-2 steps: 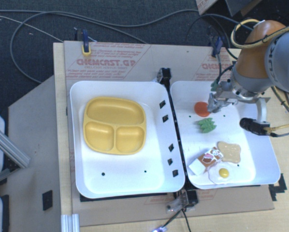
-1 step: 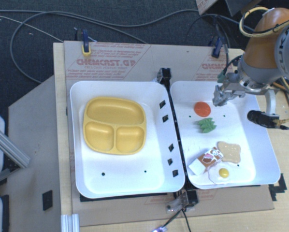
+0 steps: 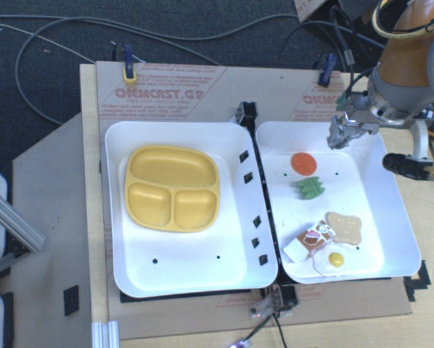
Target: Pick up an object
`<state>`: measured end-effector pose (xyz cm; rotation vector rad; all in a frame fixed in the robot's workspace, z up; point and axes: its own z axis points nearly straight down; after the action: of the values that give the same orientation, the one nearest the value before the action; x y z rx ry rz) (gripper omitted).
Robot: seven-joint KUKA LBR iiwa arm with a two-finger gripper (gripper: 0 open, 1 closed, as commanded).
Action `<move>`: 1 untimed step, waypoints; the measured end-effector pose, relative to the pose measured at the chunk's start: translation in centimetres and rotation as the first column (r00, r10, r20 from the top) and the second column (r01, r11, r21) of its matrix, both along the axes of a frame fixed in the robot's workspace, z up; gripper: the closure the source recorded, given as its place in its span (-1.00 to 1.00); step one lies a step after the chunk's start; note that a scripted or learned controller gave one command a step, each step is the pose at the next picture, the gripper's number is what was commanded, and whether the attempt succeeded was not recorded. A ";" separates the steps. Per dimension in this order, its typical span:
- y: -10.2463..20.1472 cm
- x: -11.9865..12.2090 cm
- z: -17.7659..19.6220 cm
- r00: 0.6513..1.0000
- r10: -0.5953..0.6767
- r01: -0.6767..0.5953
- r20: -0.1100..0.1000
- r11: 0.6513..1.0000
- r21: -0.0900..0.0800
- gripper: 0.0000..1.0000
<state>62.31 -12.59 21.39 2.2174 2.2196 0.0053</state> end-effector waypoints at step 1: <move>5.9 -1.1 0.1 1.000 0.004 -0.004 -0.008 1.000 0.003 1.00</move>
<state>61.20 -6.65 21.46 2.2181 2.2302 0.0002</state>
